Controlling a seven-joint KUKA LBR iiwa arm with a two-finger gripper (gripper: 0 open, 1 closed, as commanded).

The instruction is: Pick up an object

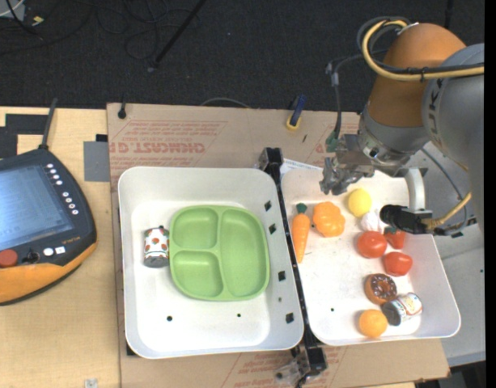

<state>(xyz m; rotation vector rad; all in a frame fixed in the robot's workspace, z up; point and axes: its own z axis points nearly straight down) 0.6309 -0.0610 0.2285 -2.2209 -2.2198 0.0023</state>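
The carrot (300,234) lies lengthwise against the right bin's (442,297) left wall, tip pointing toward the near rim. The gripper (337,180) hangs above the bin's far-left corner; its grasp is unclear.

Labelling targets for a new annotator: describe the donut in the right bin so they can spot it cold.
Start at the right bin, the one on the arm's side, and look toward its near right corner. The donut lies there below two red tomatoes and above an orange. It is the only brown ring with a hole, speckled with sprinkles; its neighbours are plain and solid.
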